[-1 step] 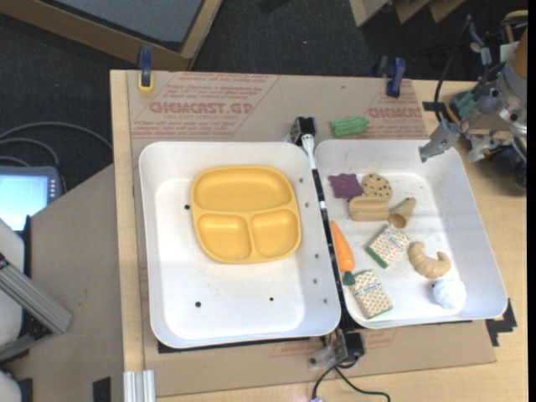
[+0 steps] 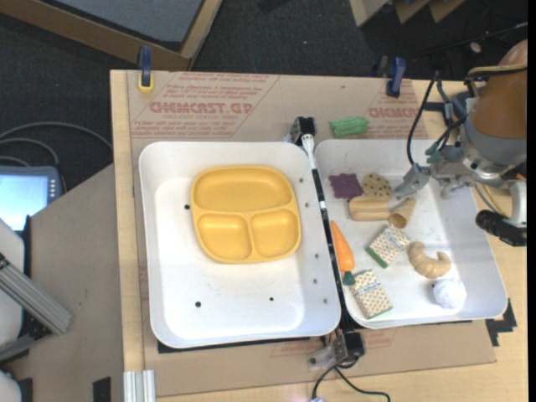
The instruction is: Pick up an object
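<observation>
1. The grey arm with its orange band [image 2: 502, 99] reaches in from the right, and its two-finger gripper [image 2: 412, 182] hangs over the upper middle of the right-hand shallow white bin [image 2: 477, 249].
2. Whether the gripper's grip is apart or together cannot be told from this view; the metal tip is small and blurred against the bin floor.
3. Just below and left of that tip lies a tan, cylinder-shaped wooden-looking piece [image 2: 370, 208], on its side, with a smaller tan cork-like stub [image 2: 399, 219] at its right end.
4. Above the cylinder sit a flat purple piece [image 2: 344, 184] and a brown speckled cookie-shaped item [image 2: 377, 184], side by side.
5. An orange carrot-shaped toy [image 2: 342, 248] lies along the bin's left wall, pointing up and down.
6. Two small patterned packets with green edges are in the lower half: one [image 2: 389, 246] near the middle, the other [image 2: 370, 294] near the front wall.
7. A beige croissant-shaped toy [image 2: 430, 262] lies to the right of the middle packet, and a white crumpled lump [image 2: 449, 293] sits just below it.
8. The left-hand shallow white bin [image 2: 167, 308] holds a yellow three-compartment plastic plate [image 2: 245, 212].
9. A green block [image 2: 349, 126] rests on the bench behind the right bin.
</observation>
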You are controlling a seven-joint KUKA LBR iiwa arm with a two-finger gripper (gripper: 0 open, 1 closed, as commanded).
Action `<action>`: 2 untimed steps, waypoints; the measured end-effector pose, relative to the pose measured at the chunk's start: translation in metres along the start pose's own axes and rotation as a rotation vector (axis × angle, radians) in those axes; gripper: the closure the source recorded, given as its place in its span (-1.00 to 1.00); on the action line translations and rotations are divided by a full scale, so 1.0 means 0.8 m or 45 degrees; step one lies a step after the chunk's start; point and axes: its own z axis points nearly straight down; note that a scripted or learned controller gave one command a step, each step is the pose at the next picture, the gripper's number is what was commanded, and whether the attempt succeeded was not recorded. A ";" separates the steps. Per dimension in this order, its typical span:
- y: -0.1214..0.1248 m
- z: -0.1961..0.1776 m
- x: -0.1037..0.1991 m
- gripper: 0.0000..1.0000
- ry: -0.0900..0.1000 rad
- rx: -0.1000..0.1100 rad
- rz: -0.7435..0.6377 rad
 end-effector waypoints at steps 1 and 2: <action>-0.017 0.076 0.017 -1.00 -0.003 -0.015 0.002; 0.063 0.072 0.095 -1.00 -0.007 -0.019 -0.010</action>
